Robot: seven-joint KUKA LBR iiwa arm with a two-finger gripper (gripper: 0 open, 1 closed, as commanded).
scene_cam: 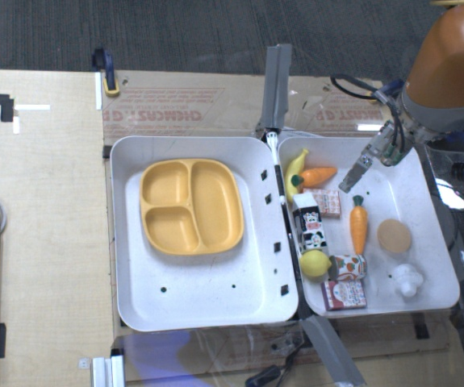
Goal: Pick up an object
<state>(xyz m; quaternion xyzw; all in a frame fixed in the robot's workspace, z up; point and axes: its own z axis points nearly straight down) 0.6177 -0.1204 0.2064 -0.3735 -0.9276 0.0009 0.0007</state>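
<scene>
Hovering just above the carrot [358, 225], the jaws [351, 181] hold nothing.

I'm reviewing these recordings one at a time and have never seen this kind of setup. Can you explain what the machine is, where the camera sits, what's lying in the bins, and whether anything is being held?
One fixed camera looks down at a slant on a bench with two shallow white bins. The grey and orange arm reaches in from the right; its gripper hangs above the right bin, with nothing visible between its fingers. The left bin holds a yellow divided plate. The right bin holds toy food: a banana, two carrots, a lemon, a milk carton, small boxes, a tan round piece and a white lump.
</scene>
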